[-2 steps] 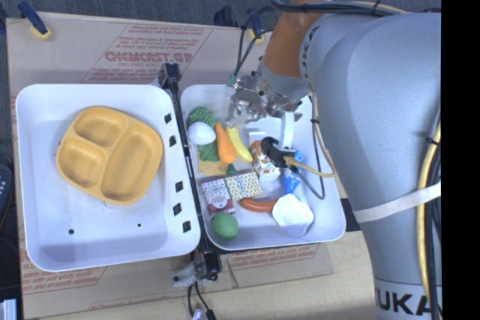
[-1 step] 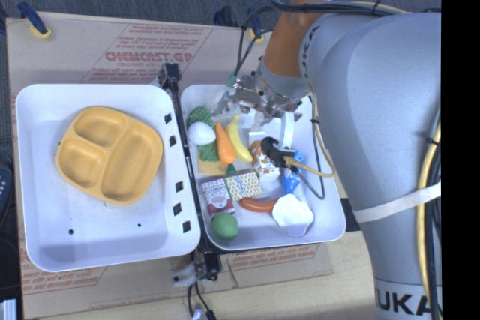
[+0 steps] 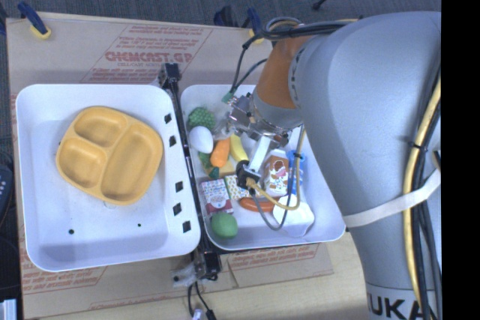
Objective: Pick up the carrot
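cardboard sheet (image 3: 112,56), brown with red print, lies under two shallow white plastic bins set side by side. nearest the bottom edge, in the right bin (image 3: 326,217), sits one round green fruit-like toy (image 3: 223,225). just above it lie one small red-and-white printed packet (image 3: 215,195) and one red-orange long toy (image 3: 257,204). further up, one small orange carrot (image 3: 220,152) lies near the middle of that bin, between one white egg (image 3: 200,139) on its left and one yellow banana-like piece (image 3: 238,148) on its right. one dark green leafy toy (image 3: 200,117) sits beyond the egg. one two-finger gripper (image 3: 247,174), on the grey arm with an orange band, hangs just right of the carrot; whether its fingers are spread or closed cannot be told. the left bin (image 3: 45,236) holds one yellow three-section plastic plate (image 3: 109,154).
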`<state>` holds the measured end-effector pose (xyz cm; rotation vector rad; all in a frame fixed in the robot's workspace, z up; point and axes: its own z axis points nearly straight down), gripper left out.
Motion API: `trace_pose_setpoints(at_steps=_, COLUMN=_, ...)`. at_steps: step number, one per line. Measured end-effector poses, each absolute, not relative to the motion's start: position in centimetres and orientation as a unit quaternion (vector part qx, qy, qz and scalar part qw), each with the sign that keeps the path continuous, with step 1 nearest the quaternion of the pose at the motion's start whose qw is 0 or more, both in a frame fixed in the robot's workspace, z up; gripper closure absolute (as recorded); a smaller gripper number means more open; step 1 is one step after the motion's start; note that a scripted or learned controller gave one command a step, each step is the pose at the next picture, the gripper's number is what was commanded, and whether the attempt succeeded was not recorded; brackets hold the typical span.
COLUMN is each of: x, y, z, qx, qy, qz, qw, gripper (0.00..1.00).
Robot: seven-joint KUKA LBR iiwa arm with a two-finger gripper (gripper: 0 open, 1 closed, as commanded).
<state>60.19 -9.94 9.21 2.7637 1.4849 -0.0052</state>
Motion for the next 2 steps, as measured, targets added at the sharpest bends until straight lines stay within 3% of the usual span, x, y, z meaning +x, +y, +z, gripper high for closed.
trace_pose_setpoints(at_steps=1, x=60.2, y=-9.6, z=10.2, qx=0.879, qy=0.476, qz=-0.0025, qw=-0.002, gripper=1.0)
trace_pose_setpoints(at_steps=2, x=58.1, y=-6.3, z=23.3, qx=0.906, qy=0.423, qz=-0.0007, qw=-0.001, gripper=1.0)
